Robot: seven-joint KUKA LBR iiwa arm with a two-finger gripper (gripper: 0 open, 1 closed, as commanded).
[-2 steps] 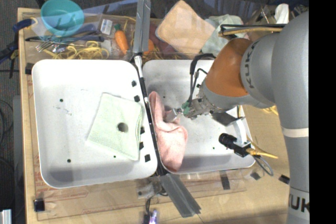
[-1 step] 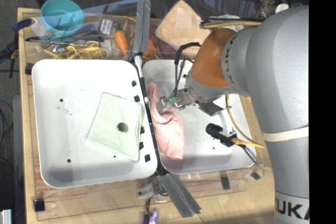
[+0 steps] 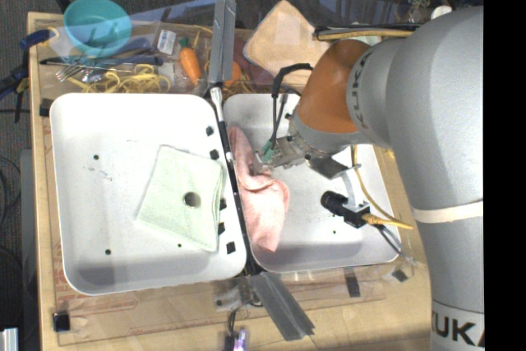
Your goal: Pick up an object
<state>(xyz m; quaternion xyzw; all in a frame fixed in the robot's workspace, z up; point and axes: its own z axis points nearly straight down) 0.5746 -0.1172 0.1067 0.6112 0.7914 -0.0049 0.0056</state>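
A pink cloth point(image 3: 265, 201) lies crumpled along the left wall of the right bin point(image 3: 329, 255), running from the bin's upper left down to its lower left. My gripper point(image 3: 266, 158) is low over the cloth's upper part and seems to touch it. The grey arm with its orange band point(image 3: 333, 94) reaches in from the right and hides much of the right bin. In the left bin point(image 3: 90, 136) a pale green folded cloth point(image 3: 182, 197) lies flat, far from the gripper.
A black connector with a yellow cable point(image 3: 345, 208) hangs over the right bin's floor. Behind the bins lie a turquoise bowl point(image 3: 97, 25), a carrot point(image 3: 191, 63), yellow clutter and a tan board point(image 3: 279, 37). A dark rail point(image 3: 226, 177) divides the bins.
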